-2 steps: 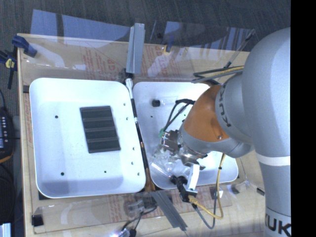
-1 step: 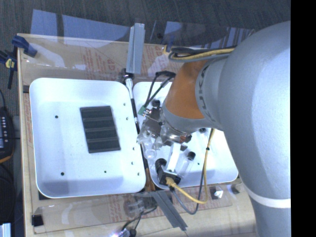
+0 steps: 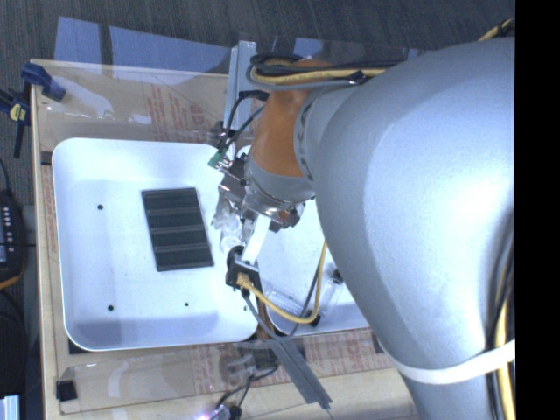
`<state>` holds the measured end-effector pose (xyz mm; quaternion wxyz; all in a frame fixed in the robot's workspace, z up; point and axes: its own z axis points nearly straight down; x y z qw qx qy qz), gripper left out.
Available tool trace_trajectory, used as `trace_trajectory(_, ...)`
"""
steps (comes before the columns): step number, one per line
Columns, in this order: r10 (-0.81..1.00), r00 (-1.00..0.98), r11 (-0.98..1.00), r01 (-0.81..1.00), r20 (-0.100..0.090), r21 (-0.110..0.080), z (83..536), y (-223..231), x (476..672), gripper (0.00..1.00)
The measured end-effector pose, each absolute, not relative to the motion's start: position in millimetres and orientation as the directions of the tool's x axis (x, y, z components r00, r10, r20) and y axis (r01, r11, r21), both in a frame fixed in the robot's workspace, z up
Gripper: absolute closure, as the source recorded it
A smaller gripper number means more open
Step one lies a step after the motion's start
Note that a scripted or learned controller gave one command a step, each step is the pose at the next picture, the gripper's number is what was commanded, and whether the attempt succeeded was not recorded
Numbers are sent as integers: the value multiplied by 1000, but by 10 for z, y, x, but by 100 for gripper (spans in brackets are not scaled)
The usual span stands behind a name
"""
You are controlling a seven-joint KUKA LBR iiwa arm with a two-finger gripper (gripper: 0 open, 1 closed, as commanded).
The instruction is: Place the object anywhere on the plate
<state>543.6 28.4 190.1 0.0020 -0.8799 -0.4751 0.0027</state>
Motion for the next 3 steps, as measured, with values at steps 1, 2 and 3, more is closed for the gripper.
trace_trajectory(1, 791, 612, -612, 791, -2, -6, 2728, 671, 5670, 100)
trace_trajectory(2, 631, 776, -776, 630, -8, -8, 1222, 1256, 5319, 100)
trace_trajectory(3, 902, 432, -432, 902, -2, -5, 1517, 1186, 5551, 100)
